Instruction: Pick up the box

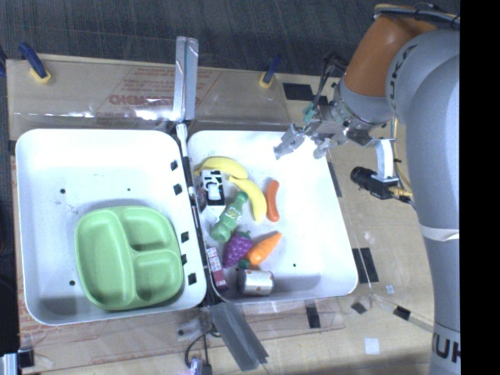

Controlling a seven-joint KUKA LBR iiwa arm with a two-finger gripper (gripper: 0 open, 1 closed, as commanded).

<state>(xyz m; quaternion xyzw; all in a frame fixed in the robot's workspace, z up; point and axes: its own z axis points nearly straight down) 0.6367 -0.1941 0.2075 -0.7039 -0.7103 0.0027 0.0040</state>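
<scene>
A small black-and-white box (212,187) lies in the right bin (312,233), near its left wall and just below a banana (226,169). A thin dark-red box (215,266) leans against the same wall lower down. My gripper (302,148) hovers over the bin's upper right part, well to the right of and above both boxes. Its fingers (283,148) are spread open with nothing between them.
The right bin also holds a green bottle (228,219), an orange-red pepper (272,200), purple grapes (237,248), a carrot (265,246) and a metal can (255,282), packed close around the boxes. A green divided plate (129,256) lies in the left bin (47,178).
</scene>
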